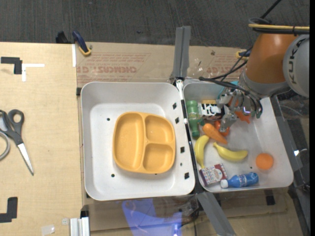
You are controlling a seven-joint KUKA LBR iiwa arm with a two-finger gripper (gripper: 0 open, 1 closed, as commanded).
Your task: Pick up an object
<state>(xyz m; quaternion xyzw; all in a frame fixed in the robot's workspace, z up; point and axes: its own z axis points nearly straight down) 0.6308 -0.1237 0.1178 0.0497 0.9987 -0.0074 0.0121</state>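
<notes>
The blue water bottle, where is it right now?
The blue water bottle lies on its side at the near edge of the right bin, between the small snack packet and the orange ball, below the bananas.

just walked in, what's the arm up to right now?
The KUKA arm has its gripper down in the right bin, over a carrot near the bin's back. Two bananas, an orange, a blue bottle and a snack packet lie around it. The left bin holds a yellow divided plate. Nothing visibly grasped.
</notes>
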